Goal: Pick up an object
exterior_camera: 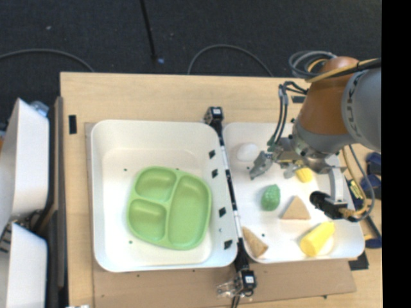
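My gripper [275, 167] hangs over the back of the right bin [350, 252], open, with nothing between its fingers. A white ball [246, 151] lies just left of it. A green lump [270, 197] sits a little in front of the gripper, apart from it. Beside the lump lies a tan triangle [295, 209]. A yellow block [318, 239] rests near the front right corner, and a tan wedge [255, 243] near the front left corner. A small yellow piece [304, 174] shows just right of the gripper.
The left bin [106, 140] holds a green divided plate [170, 206]. A raised divider with black clips [223, 172] separates the two bins. The arm's grey and orange body [327, 111] covers the back right of the right bin.
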You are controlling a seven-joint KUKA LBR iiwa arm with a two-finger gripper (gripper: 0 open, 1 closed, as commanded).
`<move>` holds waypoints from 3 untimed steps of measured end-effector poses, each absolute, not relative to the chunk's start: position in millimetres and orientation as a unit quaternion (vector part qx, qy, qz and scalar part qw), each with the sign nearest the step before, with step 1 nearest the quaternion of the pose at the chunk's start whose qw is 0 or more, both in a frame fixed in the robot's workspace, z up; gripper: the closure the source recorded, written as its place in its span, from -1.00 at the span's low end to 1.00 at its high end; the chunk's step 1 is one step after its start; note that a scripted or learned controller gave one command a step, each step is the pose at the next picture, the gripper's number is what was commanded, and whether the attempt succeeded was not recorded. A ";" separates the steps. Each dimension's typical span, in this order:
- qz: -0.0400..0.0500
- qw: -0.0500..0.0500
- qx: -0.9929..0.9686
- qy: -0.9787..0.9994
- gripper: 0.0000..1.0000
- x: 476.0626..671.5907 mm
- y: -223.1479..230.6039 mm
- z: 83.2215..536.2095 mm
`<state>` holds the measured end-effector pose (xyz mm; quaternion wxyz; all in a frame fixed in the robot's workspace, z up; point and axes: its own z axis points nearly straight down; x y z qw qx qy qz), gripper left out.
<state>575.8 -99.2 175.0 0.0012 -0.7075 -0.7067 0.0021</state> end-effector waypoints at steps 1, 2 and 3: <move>0.001 0.001 -0.708 -0.706 -1.00 578.3 -104.1 131.5; 0.001 0.000 -0.708 -0.706 -1.00 578.4 -105.5 99.4; -0.001 -0.001 -0.710 -0.704 1.00 579.5 -106.0 111.8</move>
